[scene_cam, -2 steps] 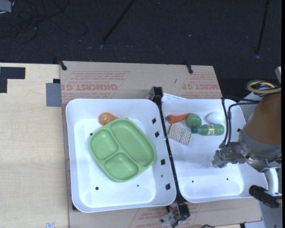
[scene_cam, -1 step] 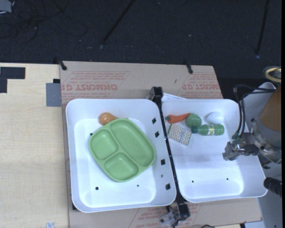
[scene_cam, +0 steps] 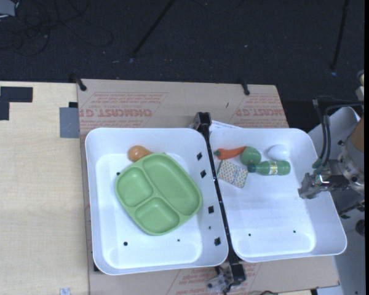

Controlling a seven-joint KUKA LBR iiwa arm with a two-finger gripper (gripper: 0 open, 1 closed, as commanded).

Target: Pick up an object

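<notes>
Gripper [scene_cam: 310, 186] at the right rim of the right bin [scene_cam: 277, 238], at about three o'clock in the view, hanging from a grey arm [scene_cam: 347, 165] entering from the right; too small and blurred to tell open from closed, with nothing visibly between its tips. Nearest to it, toward ten o'clock across bare white floor, a green bottle [scene_cam: 270, 168] lying on its side, and just above that a white egg-shaped object [scene_cam: 278, 151] near the bin's upper right corner. Touching the bottle's left end, a round green object [scene_cam: 250, 155]; just left of that, an orange carrot-shaped piece [scene_cam: 230, 153] lying almost level. Below the carrot-shaped piece, toward six o'clock from it, a small patterned square pad [scene_cam: 233, 174], tilted, close to the black divider [scene_cam: 214, 192] between the bins. Across the divider, in the left bin [scene_cam: 111, 244], a green three-compartment plate [scene_cam: 158, 193] lying flat and turned at a slant, taking up most of the middle. At eleven o'clock from the plate and touching its rim, a small orange round object [scene_cam: 138, 153]. Under both bins, a brown cardboard sheet [scene_cam: 172, 103] with reversed red lettering, resting on a pale wooden table [scene_cam: 31, 195]. Dark floor [scene_cam: 172, 29] with cables across the top of the view.
</notes>
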